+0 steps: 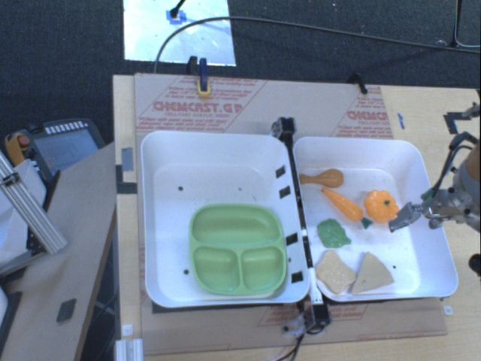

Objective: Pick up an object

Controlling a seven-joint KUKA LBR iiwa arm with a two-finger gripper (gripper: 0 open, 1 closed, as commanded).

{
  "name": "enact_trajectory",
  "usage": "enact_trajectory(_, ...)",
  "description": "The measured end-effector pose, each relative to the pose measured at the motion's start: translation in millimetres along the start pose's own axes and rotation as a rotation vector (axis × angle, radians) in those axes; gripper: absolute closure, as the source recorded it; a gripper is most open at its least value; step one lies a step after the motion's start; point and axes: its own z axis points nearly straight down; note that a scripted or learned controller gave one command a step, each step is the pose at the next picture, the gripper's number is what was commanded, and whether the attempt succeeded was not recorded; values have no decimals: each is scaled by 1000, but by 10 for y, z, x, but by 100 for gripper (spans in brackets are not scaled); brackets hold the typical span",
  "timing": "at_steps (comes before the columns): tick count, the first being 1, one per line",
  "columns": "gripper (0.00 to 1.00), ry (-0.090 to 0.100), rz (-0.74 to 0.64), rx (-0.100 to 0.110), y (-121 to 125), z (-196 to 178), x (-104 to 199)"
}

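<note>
The right bin (421,164) holds several toy foods. An orange pumpkin (380,205) lies next to an orange carrot (342,204). A tan drumstick-shaped piece (324,177) sits behind them. A green leafy piece (333,233) lies nearer the front, with two tan bread slices (336,271) (373,274) at the front wall. My gripper (404,216) reaches in from the right edge, low over the bin. Its tip is just right of the pumpkin and I see nothing held in it.
The left bin (173,164) holds a green divided plate (237,247). A black divider with clips (293,201) runs between the bins. The arm's body (458,201) hangs over the right bin's right wall. A cable (338,28) crosses the floor behind the bench.
</note>
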Motion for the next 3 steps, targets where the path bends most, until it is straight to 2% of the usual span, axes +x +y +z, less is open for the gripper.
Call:
enact_trajectory(2, 0, 1, 2, 2, 2, 1039, 113)
enact_trajectory(3, 100, 0, 1, -2, 17, 905, 109)
